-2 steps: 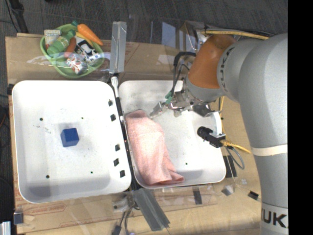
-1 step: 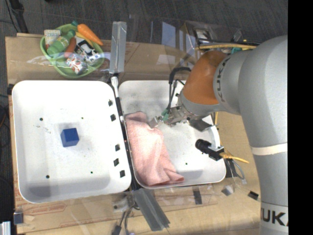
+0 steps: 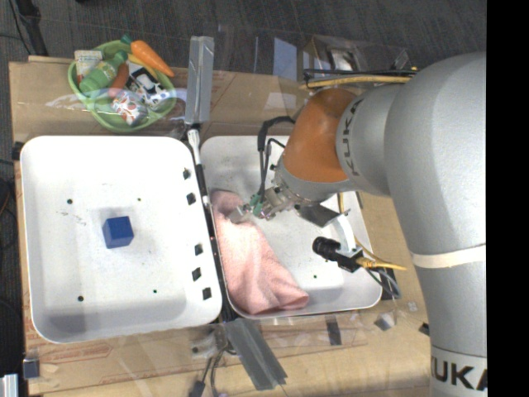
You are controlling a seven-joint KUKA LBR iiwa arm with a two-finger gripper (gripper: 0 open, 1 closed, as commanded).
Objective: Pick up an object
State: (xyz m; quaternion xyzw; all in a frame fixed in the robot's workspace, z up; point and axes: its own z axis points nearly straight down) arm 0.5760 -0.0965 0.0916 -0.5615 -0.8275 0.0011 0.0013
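The claw (image 3: pixel 250 211) sits at the top edge of the pink cloth (image 3: pixel 254 263); whether it's spread, I cannot tell. Soft fabric could slip free when lifted.

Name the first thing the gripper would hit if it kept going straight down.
Probably the pink cloth: the gripper sits at the cloth's upper end in the right bin. Depth is unclear in this view.

A crumpled pink cloth (image 3: pixel 252 263) lies along the left wall of the right white bin (image 3: pixel 331 300) (its lower end bunched up). A small blue cube (image 3: pixel 118 231) sits flat in the left white bin (image 3: pixel 50 188).
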